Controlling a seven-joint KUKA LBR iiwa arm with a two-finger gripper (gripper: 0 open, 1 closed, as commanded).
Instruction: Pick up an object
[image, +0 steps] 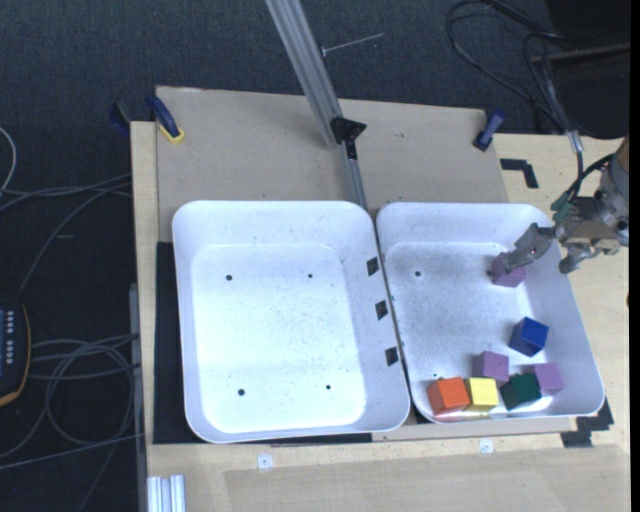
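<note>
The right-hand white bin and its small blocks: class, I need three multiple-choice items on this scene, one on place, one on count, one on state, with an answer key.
1. Where is the small orange cube?
A. left bin
B. right bin's near corner
C. on the bench

2. How many purple blocks lie in the right-hand shallow white bin?
A. one
B. three
C. five

3. How does the dark blue cube lie?
A. apart from the others
B. stacked on the yellow cube
C. inside the claw

Key: 1 B, it sits at the row's left end by the near rim. 2 B, one by the claw, two near the row. 3 A, bare bin floor surrounds it.
</note>
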